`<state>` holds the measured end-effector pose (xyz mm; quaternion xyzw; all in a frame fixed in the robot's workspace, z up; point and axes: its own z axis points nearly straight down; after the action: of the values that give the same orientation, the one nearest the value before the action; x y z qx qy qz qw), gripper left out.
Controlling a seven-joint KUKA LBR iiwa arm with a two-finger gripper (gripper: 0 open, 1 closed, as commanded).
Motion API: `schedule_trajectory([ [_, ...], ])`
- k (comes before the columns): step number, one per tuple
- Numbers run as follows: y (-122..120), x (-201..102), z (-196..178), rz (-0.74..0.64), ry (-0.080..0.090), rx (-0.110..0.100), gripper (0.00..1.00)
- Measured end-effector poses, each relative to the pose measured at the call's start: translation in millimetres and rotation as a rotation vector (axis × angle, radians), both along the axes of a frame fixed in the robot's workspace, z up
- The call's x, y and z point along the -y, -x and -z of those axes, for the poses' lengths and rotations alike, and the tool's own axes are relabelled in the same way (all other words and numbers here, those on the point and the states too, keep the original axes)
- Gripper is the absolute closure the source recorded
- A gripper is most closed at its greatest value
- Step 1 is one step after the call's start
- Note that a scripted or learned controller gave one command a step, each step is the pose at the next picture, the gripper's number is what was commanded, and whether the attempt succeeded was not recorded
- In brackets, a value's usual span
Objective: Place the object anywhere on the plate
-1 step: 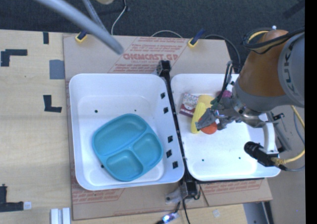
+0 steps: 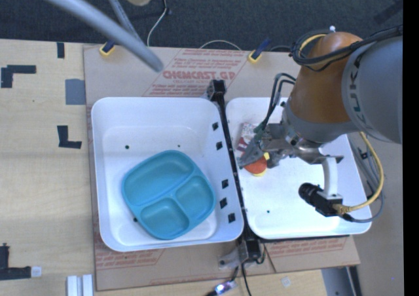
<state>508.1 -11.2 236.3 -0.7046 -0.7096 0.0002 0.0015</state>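
The gripper is down in the right bin, right on a small orange-red thing — I cannot tell if it grips. The blue plate sits in the left bin.

The pincer tips are too blurry to read, and the arm's wrist covers most of the small orange-red object beside it.
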Motion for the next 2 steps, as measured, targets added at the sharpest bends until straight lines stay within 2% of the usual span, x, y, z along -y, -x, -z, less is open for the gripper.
schedule_trajectory([
  [1, -0.8, -48.9, -2.5, 0.000, 0.000, -0.001, 1.00],
  [2, -12.8, -94.8, -2.1, 0.000, 0.001, 0.000, 1.00],
])
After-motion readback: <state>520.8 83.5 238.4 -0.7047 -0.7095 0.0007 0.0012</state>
